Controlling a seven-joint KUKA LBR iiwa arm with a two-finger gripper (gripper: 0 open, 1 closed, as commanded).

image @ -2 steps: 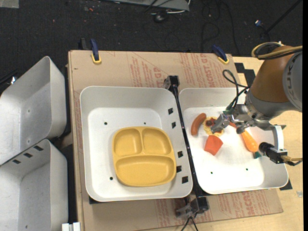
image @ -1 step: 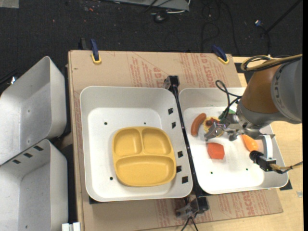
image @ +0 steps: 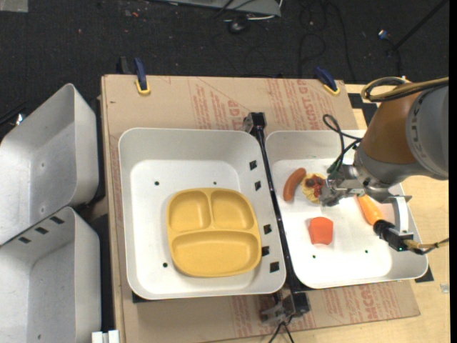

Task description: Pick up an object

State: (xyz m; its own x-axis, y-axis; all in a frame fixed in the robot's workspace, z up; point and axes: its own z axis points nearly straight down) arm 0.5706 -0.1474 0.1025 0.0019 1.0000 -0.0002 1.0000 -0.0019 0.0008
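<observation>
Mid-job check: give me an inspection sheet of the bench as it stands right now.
Surface: two white bins side by side, left bin, right bin, on a brown board.
Job's things: sausage, red block, orange carrot-like piece and a small mixed-colour item, all in the right bin.
Clutter: yellow divided plate in the left bin.
Gripper: gripper low over the mixed-colour item; grasp unclear.
Cables: black cables along the arm.
Surroundings: dark floor, grey trays left.

Open floor is seen in the right bin (image: 357, 263) below the red block (image: 321, 230); the sausage (image: 293, 183) and carrot (image: 369, 209) crowd its middle.
</observation>
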